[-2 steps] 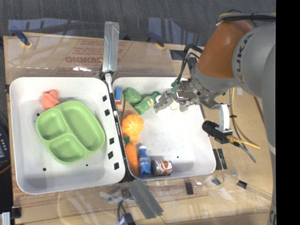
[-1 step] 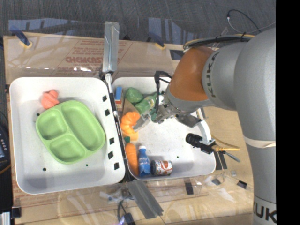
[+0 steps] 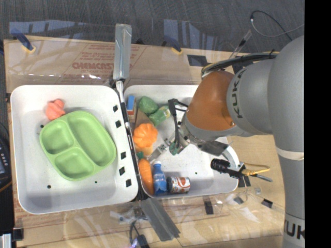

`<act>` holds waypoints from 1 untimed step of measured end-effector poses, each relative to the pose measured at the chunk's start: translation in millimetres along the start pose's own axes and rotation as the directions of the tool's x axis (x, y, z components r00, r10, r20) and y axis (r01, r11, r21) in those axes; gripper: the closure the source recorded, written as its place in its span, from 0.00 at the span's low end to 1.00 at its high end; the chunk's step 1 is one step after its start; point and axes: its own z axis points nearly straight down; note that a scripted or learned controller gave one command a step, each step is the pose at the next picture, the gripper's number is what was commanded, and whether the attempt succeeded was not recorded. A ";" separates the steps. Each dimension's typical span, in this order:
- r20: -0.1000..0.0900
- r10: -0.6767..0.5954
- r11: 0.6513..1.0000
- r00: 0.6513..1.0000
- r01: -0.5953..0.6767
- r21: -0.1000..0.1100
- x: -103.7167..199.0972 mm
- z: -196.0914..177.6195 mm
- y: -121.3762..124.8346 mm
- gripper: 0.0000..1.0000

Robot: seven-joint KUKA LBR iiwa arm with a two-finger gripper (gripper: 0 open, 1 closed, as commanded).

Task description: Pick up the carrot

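Observation:
The carrot (image 3: 145,175), an orange tapered piece, lies in the right bin (image 3: 227,186) against its left wall, near the front corner. A blue bottle (image 3: 159,179) rests against its right side. My gripper (image 3: 173,147) hangs below the orange wrist band over the middle of the right bin, up and to the right of the carrot and apart from it. A small green-teal bit shows at the gripper's tip; I cannot tell what it is.
An orange pumpkin-like toy (image 3: 145,134) sits just behind the carrot. Green toys (image 3: 148,105) lie at the bin's back, and a can (image 3: 179,185) lies at the front. The left bin (image 3: 31,195) holds a green divided plate (image 3: 77,144) and a pink toy (image 3: 55,109).

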 end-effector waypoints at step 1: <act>0.002 -0.032 0.999 0.999 0.032 -0.001 -34.5 7.0 49.5 0.00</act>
